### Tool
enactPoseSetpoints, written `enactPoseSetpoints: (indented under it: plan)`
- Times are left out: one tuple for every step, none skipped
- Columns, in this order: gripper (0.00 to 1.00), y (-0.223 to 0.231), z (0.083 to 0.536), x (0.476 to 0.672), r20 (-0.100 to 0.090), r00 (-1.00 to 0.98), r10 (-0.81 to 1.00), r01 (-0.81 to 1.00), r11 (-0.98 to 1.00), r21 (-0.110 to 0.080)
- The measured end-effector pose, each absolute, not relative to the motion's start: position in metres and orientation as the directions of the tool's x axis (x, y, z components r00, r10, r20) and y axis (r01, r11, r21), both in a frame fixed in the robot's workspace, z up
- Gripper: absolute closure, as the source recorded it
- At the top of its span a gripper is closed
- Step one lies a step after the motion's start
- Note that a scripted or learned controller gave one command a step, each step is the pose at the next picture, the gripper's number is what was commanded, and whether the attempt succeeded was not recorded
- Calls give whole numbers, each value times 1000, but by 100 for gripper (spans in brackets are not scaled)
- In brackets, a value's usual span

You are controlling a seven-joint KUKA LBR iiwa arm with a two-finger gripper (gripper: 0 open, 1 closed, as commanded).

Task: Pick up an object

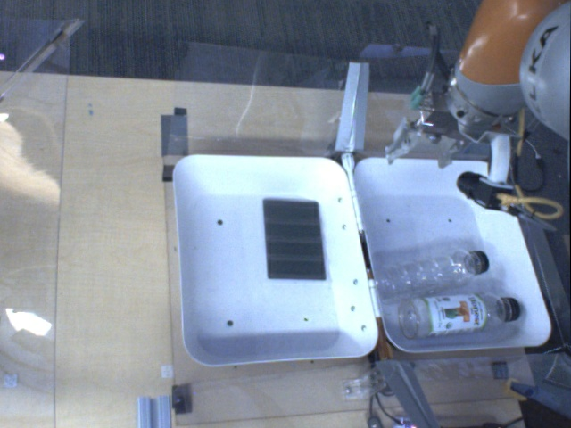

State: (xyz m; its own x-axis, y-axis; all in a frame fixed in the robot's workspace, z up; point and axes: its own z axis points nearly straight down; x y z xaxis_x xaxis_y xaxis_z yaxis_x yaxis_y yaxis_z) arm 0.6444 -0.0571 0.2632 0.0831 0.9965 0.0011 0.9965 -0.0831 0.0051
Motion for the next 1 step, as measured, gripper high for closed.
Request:
enactPoseSetpoints:
  plan:
    - [0, -142, 202, 623, -1, -130, 992, 992, 130, 5]
